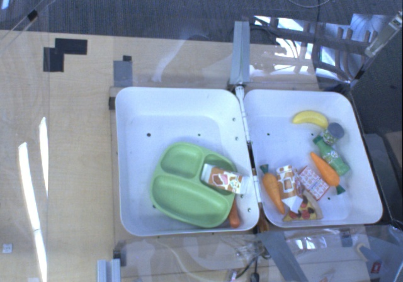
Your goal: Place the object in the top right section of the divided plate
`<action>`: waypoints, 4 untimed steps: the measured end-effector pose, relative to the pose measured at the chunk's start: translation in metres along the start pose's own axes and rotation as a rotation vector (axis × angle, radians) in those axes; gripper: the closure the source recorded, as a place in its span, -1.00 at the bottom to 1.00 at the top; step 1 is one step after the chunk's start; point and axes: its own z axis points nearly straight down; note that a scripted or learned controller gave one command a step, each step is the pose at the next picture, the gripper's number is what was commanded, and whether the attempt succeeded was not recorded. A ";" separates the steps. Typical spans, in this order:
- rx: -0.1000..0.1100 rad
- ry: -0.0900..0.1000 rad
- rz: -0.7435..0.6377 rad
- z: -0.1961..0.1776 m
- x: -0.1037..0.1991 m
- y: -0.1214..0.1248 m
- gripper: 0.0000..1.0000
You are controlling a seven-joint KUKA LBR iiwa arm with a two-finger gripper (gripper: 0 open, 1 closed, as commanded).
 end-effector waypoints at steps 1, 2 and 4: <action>0.000 0.000 0.000 0.000 0.000 0.000 -1.00; 0.001 0.002 -0.066 0.001 0.003 -0.003 -1.00; -0.001 0.000 -0.082 0.000 0.001 0.000 -1.00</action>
